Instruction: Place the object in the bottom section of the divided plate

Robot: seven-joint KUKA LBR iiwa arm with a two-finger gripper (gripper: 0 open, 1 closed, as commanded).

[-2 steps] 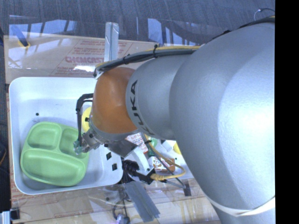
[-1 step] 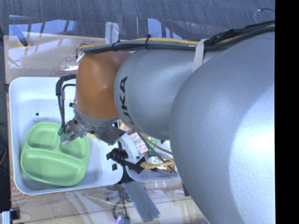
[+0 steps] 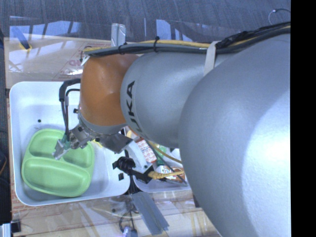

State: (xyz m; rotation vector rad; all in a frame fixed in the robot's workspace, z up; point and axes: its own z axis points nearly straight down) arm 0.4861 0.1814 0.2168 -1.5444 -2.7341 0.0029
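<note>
Camera view: hand (image 3: pixel 63 147) low over green divided plate (image 3: pixel 57 174) in left bin (image 3: pixel 19 102); open or closed, cannot tell. Bottom section looks bare; placement apparently pending.

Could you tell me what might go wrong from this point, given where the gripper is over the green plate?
The gripper sits low over the upper sections of the divided plate, not the bottom one, so a release here would probably land in the wrong section. It is also close to the plate's ridge and may nudge the plate inside the left bin. The arm hides much of the right bin.
</note>
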